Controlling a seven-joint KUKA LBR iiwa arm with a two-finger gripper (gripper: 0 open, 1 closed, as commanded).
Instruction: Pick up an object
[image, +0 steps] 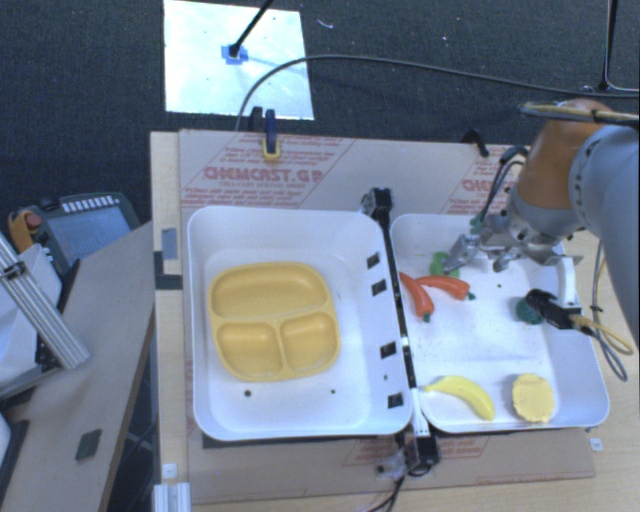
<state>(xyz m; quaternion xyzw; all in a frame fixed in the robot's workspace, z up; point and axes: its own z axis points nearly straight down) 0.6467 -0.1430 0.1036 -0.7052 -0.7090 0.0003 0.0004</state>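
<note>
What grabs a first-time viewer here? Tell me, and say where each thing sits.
The yellow divided tray dominates the left bin. In the right bin, bright toy food stands out: orange chili peppers near the divider, a banana and a yellow round piece at the front. The grey and orange arm's end effector hovers over the right bin's back.

The grey arm (600, 170), orange-banded above the wrist, is reaching in from three o'clock, its gripper (480, 250) pointing toward nine o'clock.
</note>
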